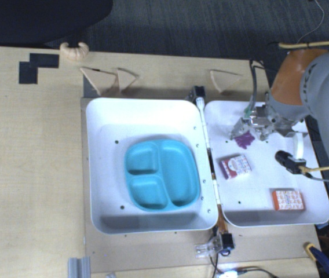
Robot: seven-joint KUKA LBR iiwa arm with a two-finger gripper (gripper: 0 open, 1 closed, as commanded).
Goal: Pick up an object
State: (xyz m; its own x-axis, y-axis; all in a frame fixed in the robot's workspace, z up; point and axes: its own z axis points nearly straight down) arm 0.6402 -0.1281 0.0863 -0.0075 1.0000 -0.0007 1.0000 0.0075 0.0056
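Pale wooden bench (pixel 31 172), two white bins. Right bin (pixel 321 216): gripper (pixel 251 126) low at 11 o'clock, touching small purple object (pixel 244 139); grip state unclear. Looks light, soft, crumply; best pinched across middle. Red-white packet (pixel 235 166) center, orange packet (pixel 287 200) at 5 o'clock.

No readable text.
Print on the maroon-white packet (pixel 235 167) and orange box (pixel 287 200) in the right bin (pixel 321 213) too blurred.
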